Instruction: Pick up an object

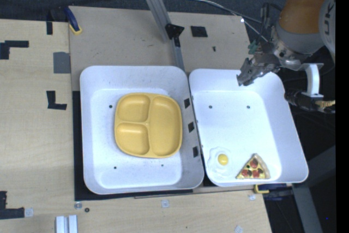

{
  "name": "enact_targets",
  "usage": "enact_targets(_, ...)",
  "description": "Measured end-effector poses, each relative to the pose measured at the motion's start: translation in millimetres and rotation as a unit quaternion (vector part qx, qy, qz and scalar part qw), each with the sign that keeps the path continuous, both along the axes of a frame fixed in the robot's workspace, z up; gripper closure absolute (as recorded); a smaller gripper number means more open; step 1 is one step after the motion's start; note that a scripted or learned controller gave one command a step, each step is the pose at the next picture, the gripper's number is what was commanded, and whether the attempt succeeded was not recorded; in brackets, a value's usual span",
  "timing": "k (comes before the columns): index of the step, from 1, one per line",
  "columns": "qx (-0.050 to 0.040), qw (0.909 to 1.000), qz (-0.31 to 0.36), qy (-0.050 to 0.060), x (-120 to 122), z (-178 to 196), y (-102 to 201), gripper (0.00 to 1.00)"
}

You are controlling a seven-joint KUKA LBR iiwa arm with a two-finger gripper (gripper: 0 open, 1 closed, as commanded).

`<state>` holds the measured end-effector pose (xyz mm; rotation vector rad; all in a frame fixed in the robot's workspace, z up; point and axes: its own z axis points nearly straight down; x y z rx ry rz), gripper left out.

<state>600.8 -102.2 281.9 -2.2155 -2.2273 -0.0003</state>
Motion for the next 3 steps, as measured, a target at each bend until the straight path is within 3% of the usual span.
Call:
enact_targets(1,-0.0002,1.0,-0.001,0.001,9,-4,44,1.0)
enact_targets(3,-0.0001,1.0,0.0,0.002,28,-47,147,1.0)
